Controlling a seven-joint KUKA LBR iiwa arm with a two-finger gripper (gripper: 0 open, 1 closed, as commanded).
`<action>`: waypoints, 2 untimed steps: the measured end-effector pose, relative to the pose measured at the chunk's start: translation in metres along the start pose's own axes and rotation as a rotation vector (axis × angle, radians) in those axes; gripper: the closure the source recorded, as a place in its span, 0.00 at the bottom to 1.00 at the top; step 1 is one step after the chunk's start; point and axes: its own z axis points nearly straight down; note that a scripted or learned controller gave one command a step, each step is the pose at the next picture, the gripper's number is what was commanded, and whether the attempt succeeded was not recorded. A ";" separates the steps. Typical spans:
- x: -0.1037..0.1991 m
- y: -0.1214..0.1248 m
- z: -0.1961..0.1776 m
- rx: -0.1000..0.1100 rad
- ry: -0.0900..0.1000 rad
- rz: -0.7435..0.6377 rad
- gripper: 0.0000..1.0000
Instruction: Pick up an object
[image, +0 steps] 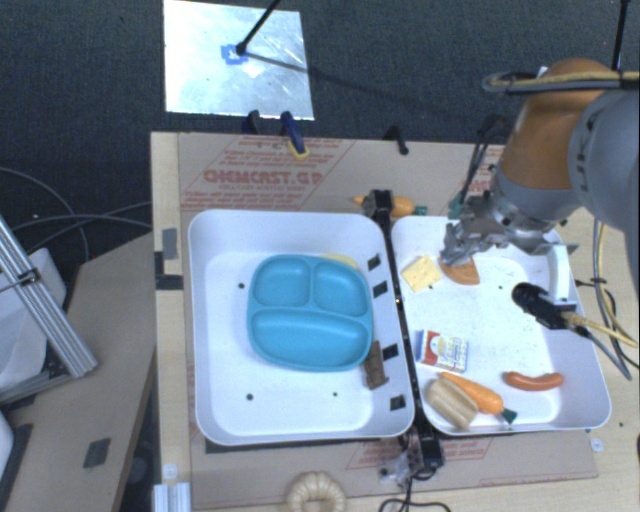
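The hand (462, 250) is hanging low over the right bin (585, 395), right above an orange slice-shaped toy (462, 272); whether it is gripping anything cannot be told. Six loose items are lying in that bin: the slice, one cheese wedge (420, 273), one small carton (442, 350), one carrot (478, 393), one bun (451, 402), one sausage (533, 380). One blue divided tray (310, 311) is sitting in the left bin (215, 400).

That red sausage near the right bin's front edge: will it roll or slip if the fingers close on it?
The sausage looks round and smooth, so it would probably roll if nudged sideways. Its glossy skin hints it may slip in a pinch. It lies apart from the carrot, so gripping across its narrow width seems workable.
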 end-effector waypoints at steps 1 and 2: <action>0.005 0.051 0.007 -0.001 -0.001 -0.001 1.00; 0.014 0.038 0.009 0.002 -0.001 0.001 1.00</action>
